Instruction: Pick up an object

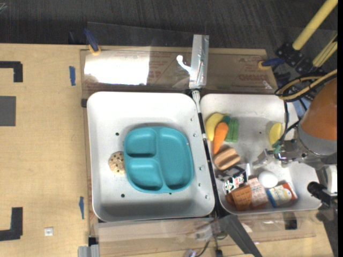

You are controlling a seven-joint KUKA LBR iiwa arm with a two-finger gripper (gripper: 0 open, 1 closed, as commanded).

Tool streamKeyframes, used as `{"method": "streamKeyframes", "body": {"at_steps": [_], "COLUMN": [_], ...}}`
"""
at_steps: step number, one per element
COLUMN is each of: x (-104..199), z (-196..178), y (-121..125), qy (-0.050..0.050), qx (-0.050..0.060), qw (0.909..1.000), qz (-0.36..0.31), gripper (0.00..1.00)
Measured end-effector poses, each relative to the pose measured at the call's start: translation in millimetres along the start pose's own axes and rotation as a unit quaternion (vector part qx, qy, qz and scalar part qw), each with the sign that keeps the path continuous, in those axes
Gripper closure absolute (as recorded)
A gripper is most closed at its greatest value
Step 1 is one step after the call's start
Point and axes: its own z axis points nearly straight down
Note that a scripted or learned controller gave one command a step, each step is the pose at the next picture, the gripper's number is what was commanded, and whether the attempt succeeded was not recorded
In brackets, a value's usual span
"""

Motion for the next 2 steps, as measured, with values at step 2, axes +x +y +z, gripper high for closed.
{"method": "streamKeyframes", "body": {"at_steps": [2], "x": [-32], "z": [16], "y": [45], "qy": [0.001], "qx": [0.0], "qw": [1.0], "qz": [0.007], "gripper": [0.0]}}
